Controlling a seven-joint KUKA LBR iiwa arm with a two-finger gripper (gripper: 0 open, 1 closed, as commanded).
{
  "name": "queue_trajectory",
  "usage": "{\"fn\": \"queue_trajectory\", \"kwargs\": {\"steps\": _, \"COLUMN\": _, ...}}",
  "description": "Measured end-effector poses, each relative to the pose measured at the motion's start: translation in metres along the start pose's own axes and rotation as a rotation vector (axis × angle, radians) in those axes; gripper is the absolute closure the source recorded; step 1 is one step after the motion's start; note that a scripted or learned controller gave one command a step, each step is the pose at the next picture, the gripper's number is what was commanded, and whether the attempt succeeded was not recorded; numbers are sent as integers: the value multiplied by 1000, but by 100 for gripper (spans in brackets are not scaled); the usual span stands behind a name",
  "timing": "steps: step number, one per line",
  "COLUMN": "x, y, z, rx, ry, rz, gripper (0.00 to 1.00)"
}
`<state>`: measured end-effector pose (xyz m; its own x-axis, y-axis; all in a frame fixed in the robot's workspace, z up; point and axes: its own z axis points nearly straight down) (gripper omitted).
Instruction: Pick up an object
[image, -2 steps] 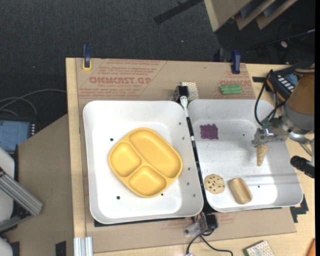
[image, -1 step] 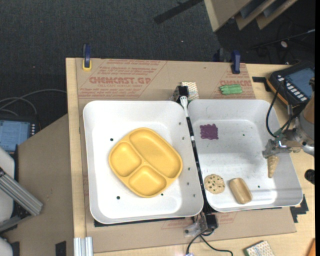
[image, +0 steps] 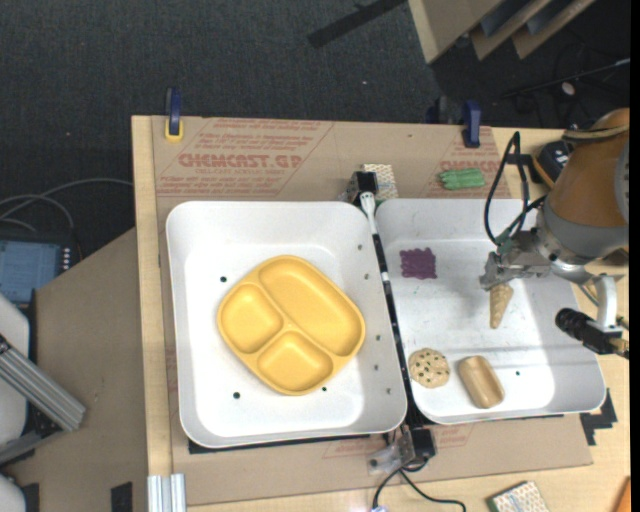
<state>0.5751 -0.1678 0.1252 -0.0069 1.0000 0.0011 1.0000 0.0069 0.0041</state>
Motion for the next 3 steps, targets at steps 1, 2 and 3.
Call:
{"fn": "queue_trajectory", "kwargs": {"steps": 1, "x": -5, "y": -1, "z": -11, "rx": -2, "ry": -5, "rz": 6, "gripper": 100}}
{"fn": "queue_trajectory", "kwargs": {"steps": 2, "x": 24, "y": -22, "z": -86, "rx": -5, "ry": -3, "rz": 4, "gripper": 100}}
{"fn": "queue_trajectory", "kwargs": {"steps": 3, "x": 75, "y": -4, "z": -107, "rx": -2, "ry": -2, "rz": 1, "gripper": 100}}
